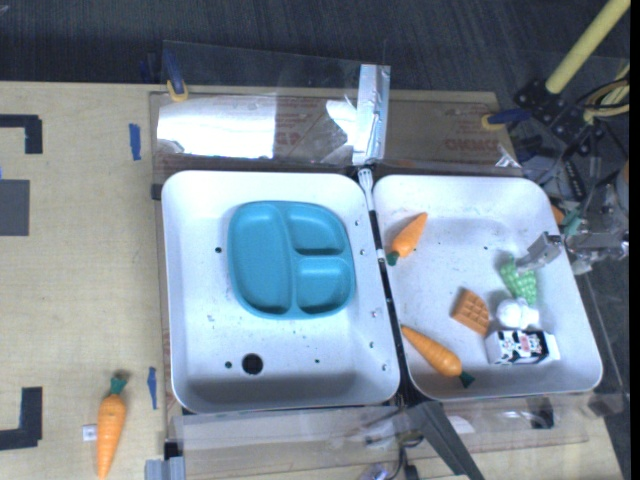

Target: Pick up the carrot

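Carrots: two lie in my right bin (585,363). One carrot (408,236) is at the far left corner, tilted, just beside the bin wall. The other carrot (432,350) lies along the near left side, green end toward the near right. A third carrot (109,421) is out on the bench, near left, well apart from both bins.
My gripper: my gripper (545,250) sits at the right bin's far right edge, over a green thing (520,280). It carries nothing.
Finger state: I cannot tell; the tip is a small grey blur.
Step in hand: I judge this is the approach, with no carrot reached yet.
How to do it well: I would choose the near carrot, which has open floor around it. I would turn my wrist so the fingers cross its narrow width, come straight down at its thick middle, then close.
Risk: the far carrot hugs the wall, so one finger may strike the rim.
Neighbours: a cracker (472,310) lies near the chosen carrot; a black and white carton (518,346) lies further right.
Left bin: it holds a blue tray (291,258).
Hard to see: my arm is cut off at the right edge.
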